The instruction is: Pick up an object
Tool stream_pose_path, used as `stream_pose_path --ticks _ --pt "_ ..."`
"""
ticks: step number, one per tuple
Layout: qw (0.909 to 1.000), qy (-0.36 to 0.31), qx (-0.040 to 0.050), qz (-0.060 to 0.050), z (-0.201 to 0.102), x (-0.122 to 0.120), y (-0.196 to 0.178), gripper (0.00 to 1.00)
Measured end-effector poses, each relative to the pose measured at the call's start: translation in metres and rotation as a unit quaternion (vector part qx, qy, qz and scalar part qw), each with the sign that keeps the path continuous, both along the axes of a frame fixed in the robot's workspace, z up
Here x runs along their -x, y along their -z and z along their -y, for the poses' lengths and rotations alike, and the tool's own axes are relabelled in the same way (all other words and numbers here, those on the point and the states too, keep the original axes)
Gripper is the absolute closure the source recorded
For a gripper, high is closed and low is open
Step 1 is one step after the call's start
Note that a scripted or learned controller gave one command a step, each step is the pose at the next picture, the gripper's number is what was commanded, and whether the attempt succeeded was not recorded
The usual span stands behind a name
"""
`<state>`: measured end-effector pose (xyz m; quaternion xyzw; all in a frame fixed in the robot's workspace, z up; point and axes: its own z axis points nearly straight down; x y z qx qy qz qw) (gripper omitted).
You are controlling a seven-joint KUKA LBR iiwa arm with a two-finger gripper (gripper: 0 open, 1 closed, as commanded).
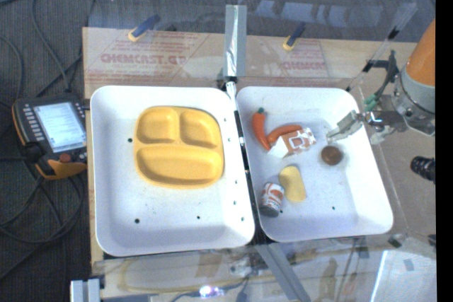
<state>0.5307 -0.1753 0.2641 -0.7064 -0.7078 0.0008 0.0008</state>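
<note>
Two-finger metal gripper hangs over the upper right part of the right shallow white bin, reaching in from the right. Fingers look slightly parted, nothing seen between them, so it holds nothing.

Closest candidate: small round brown ball-like object, just below and a little left of the fingertips, apart from them. Further left of the gripper: white and orange carton-like toy, touching an orange sausage-shaped piece, with an orange carrot with green tip beside those. Down-left, well apart: pale yellow oblong lump and small grey and red can lying beside it. Left bin holds a yellow divided plastic tray, far left of the gripper.

Risks, judged from here: the brown ball may roll away if a finger clips it off-centre. A descent further left lands in the clustered carton and sausage, so fingers may jam on two items or close on none. Bin wall near the gripper could catch a finger.
</note>
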Motion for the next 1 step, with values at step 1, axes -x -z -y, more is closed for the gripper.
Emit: stream_pose_path --ticks 1 --pt "0.9998 -0.018 0.0027 0.005 0.0127 -0.0427 0.1728 0.0"
